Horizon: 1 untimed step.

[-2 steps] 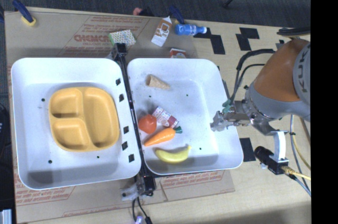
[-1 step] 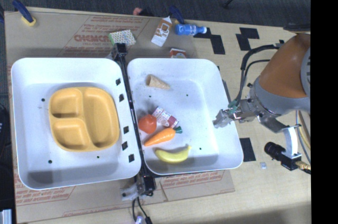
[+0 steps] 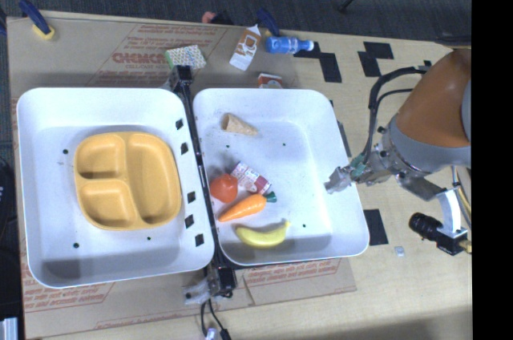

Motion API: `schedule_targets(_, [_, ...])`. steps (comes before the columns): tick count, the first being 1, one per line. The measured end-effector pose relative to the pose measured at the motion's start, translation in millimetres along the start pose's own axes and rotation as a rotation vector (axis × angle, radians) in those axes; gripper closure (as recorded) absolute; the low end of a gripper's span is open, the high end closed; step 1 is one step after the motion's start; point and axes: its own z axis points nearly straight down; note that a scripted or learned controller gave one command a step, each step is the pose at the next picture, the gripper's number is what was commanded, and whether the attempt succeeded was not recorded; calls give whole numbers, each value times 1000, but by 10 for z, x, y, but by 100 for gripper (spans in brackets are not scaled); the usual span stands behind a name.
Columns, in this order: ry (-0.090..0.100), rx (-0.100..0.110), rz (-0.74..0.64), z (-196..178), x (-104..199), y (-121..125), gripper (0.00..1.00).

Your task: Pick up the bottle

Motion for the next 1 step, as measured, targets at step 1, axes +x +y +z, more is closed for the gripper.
schedule_targets(1, [0,0,250,-27,-5,-2,100])
